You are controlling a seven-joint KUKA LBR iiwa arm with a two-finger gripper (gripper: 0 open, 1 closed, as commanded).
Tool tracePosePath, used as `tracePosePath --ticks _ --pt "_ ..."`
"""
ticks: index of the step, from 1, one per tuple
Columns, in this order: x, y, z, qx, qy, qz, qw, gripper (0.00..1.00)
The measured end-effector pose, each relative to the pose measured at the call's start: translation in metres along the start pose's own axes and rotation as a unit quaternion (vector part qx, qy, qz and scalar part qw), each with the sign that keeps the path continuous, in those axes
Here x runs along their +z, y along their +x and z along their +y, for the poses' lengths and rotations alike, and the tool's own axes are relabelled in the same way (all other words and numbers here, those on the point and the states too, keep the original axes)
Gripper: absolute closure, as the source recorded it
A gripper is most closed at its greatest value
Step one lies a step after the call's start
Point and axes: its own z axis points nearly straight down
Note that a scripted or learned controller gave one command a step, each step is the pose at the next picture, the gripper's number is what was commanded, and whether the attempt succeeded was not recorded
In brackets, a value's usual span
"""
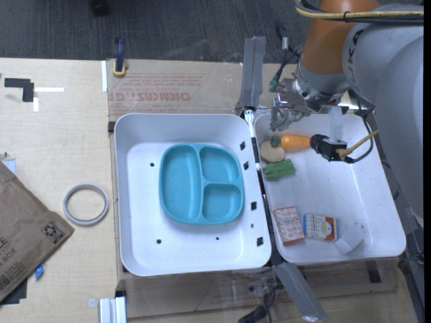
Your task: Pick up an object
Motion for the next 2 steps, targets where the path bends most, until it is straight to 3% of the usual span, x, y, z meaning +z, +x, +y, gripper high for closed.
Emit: tracePosePath --ticks 1,2 --pt "0.001 0.008 -0.002 -0.054 0.001 -0.001 0.9985 1.0" --pt "-0.06 -0.035 0.002 -0.106 0.0 -0.001 0.9944 1.0"
